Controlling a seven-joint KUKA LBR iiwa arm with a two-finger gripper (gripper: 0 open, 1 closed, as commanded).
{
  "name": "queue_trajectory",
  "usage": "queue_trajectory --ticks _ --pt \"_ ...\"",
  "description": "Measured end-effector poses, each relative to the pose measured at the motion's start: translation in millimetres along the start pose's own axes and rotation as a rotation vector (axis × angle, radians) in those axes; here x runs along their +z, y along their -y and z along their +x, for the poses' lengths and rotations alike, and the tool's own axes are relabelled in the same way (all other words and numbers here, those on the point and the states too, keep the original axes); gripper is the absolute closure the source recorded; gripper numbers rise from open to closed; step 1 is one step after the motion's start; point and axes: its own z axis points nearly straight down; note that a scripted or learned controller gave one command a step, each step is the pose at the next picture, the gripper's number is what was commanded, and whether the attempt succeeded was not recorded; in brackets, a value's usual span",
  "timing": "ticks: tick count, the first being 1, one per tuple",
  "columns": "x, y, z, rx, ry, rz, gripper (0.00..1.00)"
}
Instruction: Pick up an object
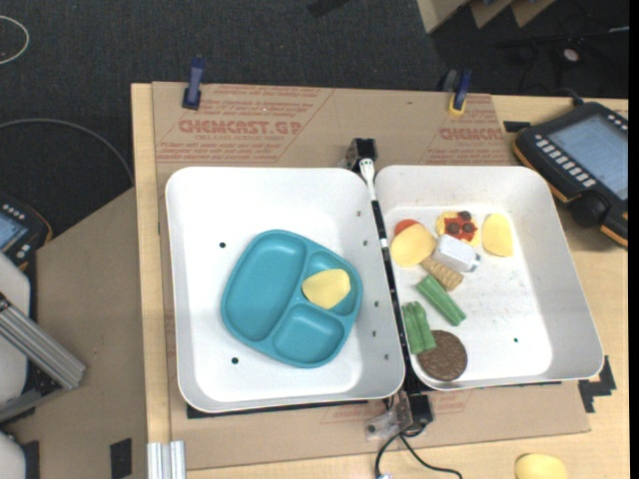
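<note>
The left white bin [200, 218] holds a teal divided plate [270, 307] with a pale yellow food piece [326, 287] in its right compartment. In the right white bin [539, 297] lie several toy foods: a yellow round piece with a red edge [411, 245], a small pizza slice [460, 225], a yellow piece [497, 235], a white block [457, 255], a tan cracker [440, 273], two green pieces [440, 300] [416, 328] and a brown round patty [442, 355].
A teach pendant [584, 163] lies at the bench's right edge. Blue clamps [193, 85] [458, 92] hold the cardboard at the back. A yellow object [539, 466] lies at the bottom right, outside the bins. Cables run along the front edge.
</note>
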Motion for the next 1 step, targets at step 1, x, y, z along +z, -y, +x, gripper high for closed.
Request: queue_trajectory --ticks 1 --pt "-10.6 -1.3 -0.5 -0.001 0.003 -0.004 1.0"
